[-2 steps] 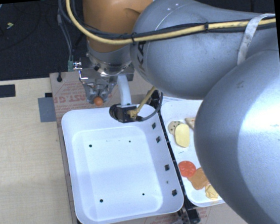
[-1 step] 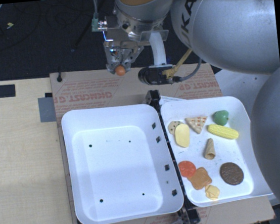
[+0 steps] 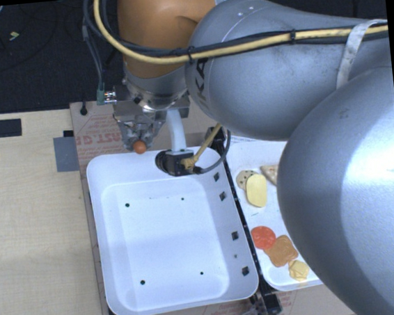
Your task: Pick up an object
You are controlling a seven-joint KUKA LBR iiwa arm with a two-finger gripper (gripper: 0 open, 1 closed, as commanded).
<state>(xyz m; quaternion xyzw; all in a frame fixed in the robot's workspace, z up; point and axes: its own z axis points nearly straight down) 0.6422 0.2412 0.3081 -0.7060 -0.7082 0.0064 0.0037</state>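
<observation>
My grey arm (image 3: 293, 73) reaches in from the right and covers much of the scene. My hand (image 3: 139, 140) hangs at the far left corner of the left bin (image 3: 119, 280), just over its back rim. A small orange-brown ball (image 3: 139, 147) sits right at my fingertips. It looks pinched between them, so I judge that I am grasping it, though the piece is tiny and the view here is poor.

A black cable (image 3: 173, 163) loops just beside the hand, over the bin's far edge. The right bin (image 3: 265, 272) lies alongside, partly hidden under my arm. On its floor I can make out a pale yellow oval piece (image 3: 256, 190), a red round piece (image 3: 263, 236), a tan piece (image 3: 282, 250) and a small yellow piece (image 3: 298, 270), all well apart from the hand. The pale wooden tabletop (image 3: 31, 240) stretches away to the left.

As I judge it, the grasp is made and the lift is the step in hand. The next move calls for a steady rise straight up, keeping the pinch firm so that so small a ball does not slip out.
</observation>
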